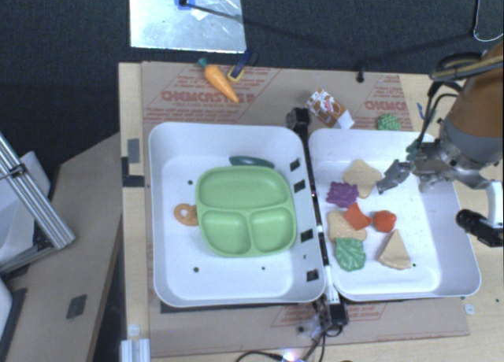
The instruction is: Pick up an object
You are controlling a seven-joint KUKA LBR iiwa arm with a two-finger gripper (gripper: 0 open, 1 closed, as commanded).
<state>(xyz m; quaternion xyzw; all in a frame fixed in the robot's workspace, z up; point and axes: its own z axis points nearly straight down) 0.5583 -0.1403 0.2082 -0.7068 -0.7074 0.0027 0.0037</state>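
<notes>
White right bin (453,274); wedge (395,251) apex pointing up.

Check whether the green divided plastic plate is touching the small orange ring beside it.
Apart. The camera view shows a strip of white bin floor between the green divided plate and the small orange ring.

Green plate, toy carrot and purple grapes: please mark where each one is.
green plate (245,210): camera view, on its middle divider.
toy carrot (221,83): camera view, on its orange body.
purple grapes (342,193): camera view, on the bunch's middle.
</notes>
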